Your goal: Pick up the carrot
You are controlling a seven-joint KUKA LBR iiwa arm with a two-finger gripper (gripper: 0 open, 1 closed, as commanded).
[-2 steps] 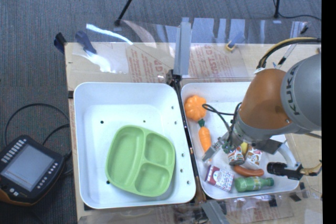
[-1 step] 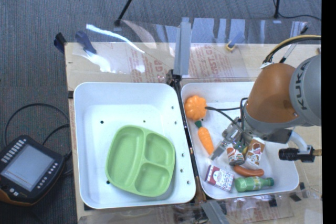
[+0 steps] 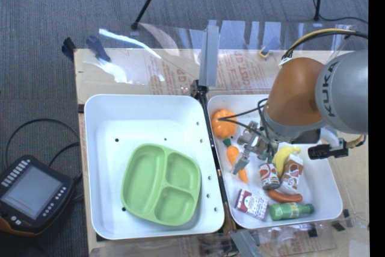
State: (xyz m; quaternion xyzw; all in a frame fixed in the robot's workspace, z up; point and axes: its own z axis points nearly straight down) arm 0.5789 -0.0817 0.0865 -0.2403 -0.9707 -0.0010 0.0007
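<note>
The carrot (image 3: pixel 234 159) is a small, smooth plastic-looking cone, bright orange with a green stub at its far end, lying in the left part of the right white bin (image 3: pixel 329 185) just near of a round orange pumpkin (image 3: pixel 222 123). The metal jaws (image 3: pixel 246 156) hang close at its right side, and whether they are apart or together I cannot tell. Glossy packets, a yellow banana (image 3: pixel 283 157), a sausage (image 3: pixel 285 195) and a green bottle (image 3: pixel 290 210) crowd the right; the left bin (image 3: pixel 102 129) holds a matte green divided plate (image 3: pixel 161 183).
</note>
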